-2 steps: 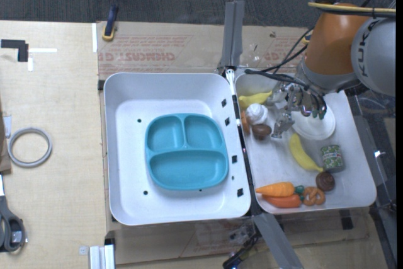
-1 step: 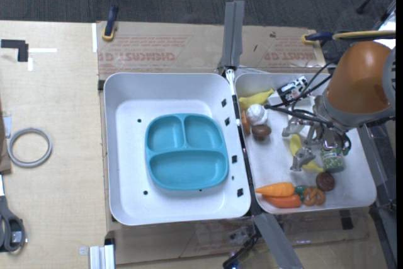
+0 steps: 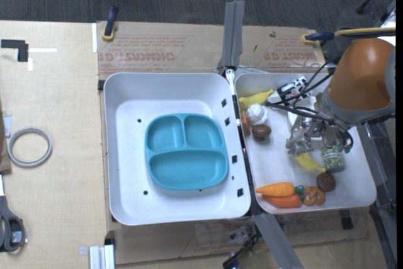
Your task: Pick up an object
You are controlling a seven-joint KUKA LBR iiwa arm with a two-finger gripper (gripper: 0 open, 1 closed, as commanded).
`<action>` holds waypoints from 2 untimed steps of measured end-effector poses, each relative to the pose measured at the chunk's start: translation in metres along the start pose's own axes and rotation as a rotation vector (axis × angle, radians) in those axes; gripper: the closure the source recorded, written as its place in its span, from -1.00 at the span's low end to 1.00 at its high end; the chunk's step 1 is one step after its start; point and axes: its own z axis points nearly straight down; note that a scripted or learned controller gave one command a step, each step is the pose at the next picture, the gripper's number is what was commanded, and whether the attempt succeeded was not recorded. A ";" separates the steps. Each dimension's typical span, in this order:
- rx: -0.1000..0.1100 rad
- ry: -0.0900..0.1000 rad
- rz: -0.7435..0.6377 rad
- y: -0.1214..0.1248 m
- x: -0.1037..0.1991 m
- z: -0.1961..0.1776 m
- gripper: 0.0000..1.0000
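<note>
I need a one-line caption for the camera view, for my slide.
Grey arm's gripper lowered among toy foods in right white bin; left white bin holds a blue divided plastic plate.

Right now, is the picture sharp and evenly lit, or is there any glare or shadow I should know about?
Camera view: lighting is soft and even, with no harsh glare on the white bins; the blue plate looks fairly sharp; the arm casts faint shadow around the tool, where small items blur together.
</note>
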 end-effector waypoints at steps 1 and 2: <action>0.000 0.000 0.000 0.000 0.000 0.000 -1.00; 0.000 0.002 -0.023 0.000 -0.007 0.010 -1.00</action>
